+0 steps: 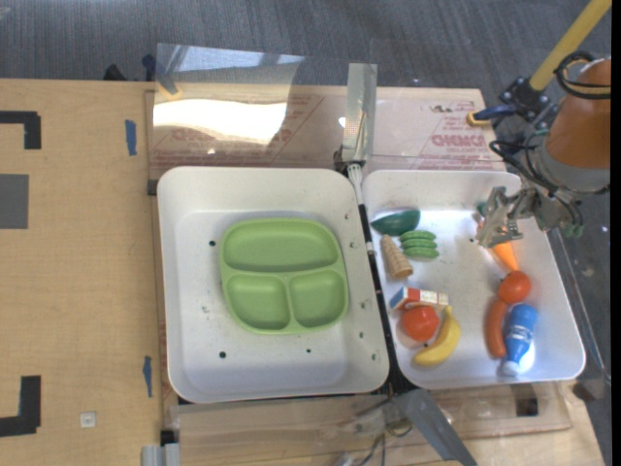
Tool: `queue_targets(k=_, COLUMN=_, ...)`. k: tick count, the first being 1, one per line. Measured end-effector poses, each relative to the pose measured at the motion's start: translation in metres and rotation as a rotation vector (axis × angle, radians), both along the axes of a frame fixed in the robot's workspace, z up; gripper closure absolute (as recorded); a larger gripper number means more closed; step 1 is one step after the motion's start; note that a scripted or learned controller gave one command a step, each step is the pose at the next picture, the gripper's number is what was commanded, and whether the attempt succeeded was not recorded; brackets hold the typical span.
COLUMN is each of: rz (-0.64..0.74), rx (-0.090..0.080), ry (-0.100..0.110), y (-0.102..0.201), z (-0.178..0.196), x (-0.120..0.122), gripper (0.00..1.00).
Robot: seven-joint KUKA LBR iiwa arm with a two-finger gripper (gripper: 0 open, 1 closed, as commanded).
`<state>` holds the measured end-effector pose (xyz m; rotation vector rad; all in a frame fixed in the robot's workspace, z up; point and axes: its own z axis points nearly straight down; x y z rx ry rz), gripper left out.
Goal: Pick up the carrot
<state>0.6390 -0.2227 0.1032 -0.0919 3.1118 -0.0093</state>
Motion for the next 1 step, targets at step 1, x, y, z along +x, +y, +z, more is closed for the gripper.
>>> queue_targets(k=1, rz=-0.111, rx=0.009, ry=0.018, y=0.094, z=0.0671, x=-0.0434, gripper=1.0)
